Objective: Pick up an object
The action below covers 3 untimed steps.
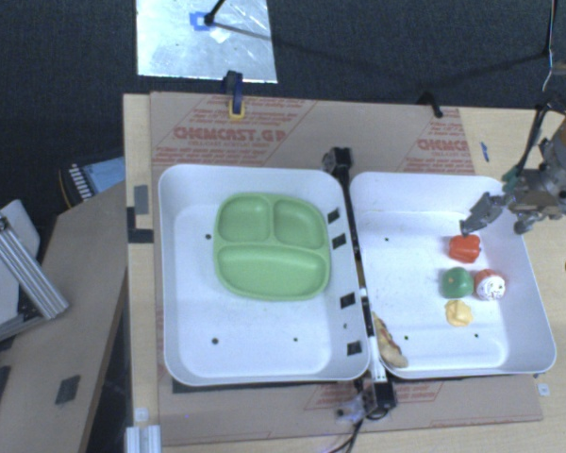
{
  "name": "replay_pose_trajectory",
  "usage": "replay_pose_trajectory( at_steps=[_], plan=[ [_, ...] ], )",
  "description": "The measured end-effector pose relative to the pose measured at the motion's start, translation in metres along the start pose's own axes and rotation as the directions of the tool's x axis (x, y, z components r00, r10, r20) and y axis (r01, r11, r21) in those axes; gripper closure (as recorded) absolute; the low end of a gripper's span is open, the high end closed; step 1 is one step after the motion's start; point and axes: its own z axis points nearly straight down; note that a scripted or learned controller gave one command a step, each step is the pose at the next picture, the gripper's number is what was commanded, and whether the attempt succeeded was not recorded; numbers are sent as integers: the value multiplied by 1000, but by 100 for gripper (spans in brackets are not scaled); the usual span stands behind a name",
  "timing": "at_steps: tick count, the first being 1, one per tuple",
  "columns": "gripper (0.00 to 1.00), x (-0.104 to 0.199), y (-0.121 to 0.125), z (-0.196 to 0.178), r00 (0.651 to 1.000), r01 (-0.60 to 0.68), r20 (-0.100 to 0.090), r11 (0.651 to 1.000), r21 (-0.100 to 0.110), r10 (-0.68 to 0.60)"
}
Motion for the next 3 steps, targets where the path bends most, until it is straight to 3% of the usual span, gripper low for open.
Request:
replay_pose_trajectory(
  at_steps=[1, 3],
  plan=[
    [0, 0, 2, -6, 1000, 3, 2, 1000, -11, -3],
    [0, 4, -1, 116, 1000, 1, 0, 1000, -6, -1]
  ],
)
